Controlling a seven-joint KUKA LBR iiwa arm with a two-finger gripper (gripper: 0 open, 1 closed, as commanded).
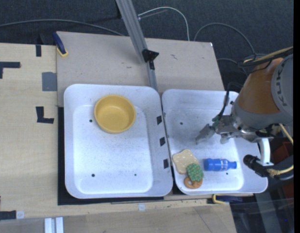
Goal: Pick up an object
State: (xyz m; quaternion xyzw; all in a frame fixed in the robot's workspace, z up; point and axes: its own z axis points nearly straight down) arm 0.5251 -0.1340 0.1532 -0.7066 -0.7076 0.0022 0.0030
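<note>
target: blue bottle (pixel 219 165) lying on its side in right bin (pixel 189 106), near front edge, beside toast slice (pixel 184 159) and green toy (pixel 194 172) | gripper (pixel 208 132) hovering just above-left, fingers spreading open, gripping nothing, apparently lining up | yellow bowl (pixel 114 113) sitting in left bin (pixel 77 144)

arm (pixel 266 96) cut off at right edge

left bin (pixel 77 144): white plastic, smooth, speckled with dark flecks
right bin (pixel 189 106): same white plastic, faint sheen, scuffed
bowl (pixel 115 113): yellow plastic, matt, smooth
bottle (pixel 219 165): blue plastic, glossy
bench top (pixel 101 57): pale wood-look board, matt
pole (pixel 133 23): grey metal, brushed
arm (pixel 264 93): grey casing with orange band, smooth, slight gloss
floor, far side (pixel 213 4): dark carpet, rough
</note>
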